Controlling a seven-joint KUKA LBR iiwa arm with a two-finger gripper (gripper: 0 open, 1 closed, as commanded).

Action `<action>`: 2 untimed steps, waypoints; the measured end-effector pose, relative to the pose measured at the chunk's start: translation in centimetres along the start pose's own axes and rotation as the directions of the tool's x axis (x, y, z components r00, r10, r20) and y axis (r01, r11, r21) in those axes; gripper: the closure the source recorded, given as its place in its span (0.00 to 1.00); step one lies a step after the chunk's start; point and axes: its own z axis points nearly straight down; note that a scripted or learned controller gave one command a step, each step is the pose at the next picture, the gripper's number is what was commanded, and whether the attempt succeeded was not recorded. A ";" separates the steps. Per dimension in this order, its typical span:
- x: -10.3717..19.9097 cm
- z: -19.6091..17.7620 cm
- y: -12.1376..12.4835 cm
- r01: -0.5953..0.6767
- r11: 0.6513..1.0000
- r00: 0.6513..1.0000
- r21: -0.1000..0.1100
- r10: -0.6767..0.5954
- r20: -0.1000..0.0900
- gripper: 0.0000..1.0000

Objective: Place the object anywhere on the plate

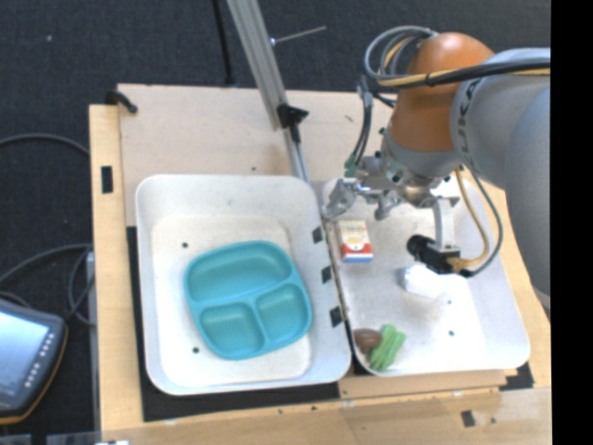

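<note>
Sitting in left bin (157,248): teal plate (248,297) | right bin (491,332) w/ gripper (357,213) above small carton (356,246), grip state can't tell | white obj (423,281) nearby | green thing (389,346) + brown lump (367,339) at front edge

A grey metal pole (264,63) slants in from twelve o'clock; a dark tablet (23,360) sits at eight o'clock.

Dark carpet floor (111,26), wooden bench (185,128), grey metal post (264,58)
</note>
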 end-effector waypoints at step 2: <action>-6.1 -4.1 -1.9 -0.012 1.000 1.000 0.005 0.012 0.004 0.00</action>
